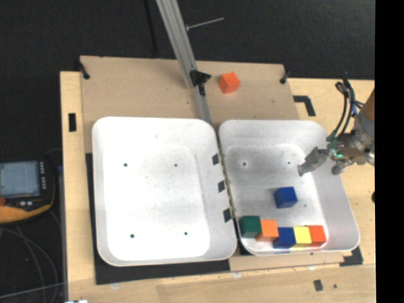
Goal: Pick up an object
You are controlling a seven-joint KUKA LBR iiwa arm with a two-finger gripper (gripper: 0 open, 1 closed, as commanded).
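Lone blue cube (pixel 285 197) sits mid right bin (pixel 252 137), apart from others, easiest target imo. Row of cubes along near wall: green (pixel 250 225), orange (pixel 269 228), blue (pixel 284 237), yellow (pixel 302 235), another orange (pixel 317 233). Gripper (pixel 314 161) hangs at bin's right side, nothing between fingers, open or closed can't tell. Lone cube lies down-left of it, short hop. Stray orange cube (pixel 228 83) sits on bench beyond bins.

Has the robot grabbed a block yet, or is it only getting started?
Nothing looks done yet. The gripper hangs over the right bin, above the blue block, with no block between its jaws. The row of blocks sits along the bin's near edge. Left: go down, close on a block and lift it.
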